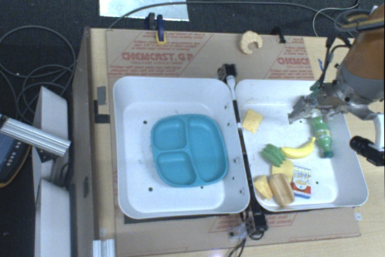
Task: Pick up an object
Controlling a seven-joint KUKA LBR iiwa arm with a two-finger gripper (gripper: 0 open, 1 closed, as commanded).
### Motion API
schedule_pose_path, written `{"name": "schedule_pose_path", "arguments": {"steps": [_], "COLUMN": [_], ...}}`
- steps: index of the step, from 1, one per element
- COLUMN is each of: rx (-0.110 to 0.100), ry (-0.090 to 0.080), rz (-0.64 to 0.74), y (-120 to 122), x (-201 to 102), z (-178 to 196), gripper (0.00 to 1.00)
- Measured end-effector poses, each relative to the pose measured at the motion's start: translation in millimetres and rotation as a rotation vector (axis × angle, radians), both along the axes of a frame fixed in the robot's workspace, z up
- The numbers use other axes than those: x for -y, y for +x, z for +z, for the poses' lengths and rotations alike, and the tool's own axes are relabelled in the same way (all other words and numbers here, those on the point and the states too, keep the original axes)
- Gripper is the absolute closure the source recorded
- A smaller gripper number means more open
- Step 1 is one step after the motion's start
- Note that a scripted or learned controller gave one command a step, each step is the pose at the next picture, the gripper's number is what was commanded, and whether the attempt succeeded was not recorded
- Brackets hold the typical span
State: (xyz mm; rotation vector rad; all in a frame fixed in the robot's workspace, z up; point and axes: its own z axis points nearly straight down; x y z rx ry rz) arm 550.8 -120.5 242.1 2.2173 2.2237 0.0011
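Dark carpet with loose cables around a brown board-topped bench (180, 51) bearing two shallow white bins. Left bin (129, 99) holds a blue three-compartment plastic tray (189, 149). Right bin (355, 189) holds the toys: a pale yellow cheese wedge (252, 121), a green leafy vegetable piece (274, 154), a yellow banana (299, 149), a green plastic bottle (322, 135), a small red-and-white carton (301, 183), a tan bread roll (280, 188). My gripper (304, 110) sits low over the right bin's upper part, just beside the bottle's top end, near the banana. Whether it is wide or narrow, I cannot tell. Nothing visibly between its tips, so I judge the pick not yet done; grasp and lift remain. A tan croissant-like piece (251, 41) lies outside on the board.
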Motion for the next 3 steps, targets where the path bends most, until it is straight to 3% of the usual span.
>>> {"name": "schedule_pose_path", "arguments": {"steps": [1, 2, 3], "rx": [-0.003, 0.01, 0.012], "ry": [0.001, -0.004, -0.005], "rz": [-0.001, -0.004, -0.004], "y": [-48.7, -21.3, -20.8], "x": [-16.4, -8.1, -7.3], "z": [-104.5, -152.0, -141.6], "gripper": [0.0, 0.0, 1.0]}}
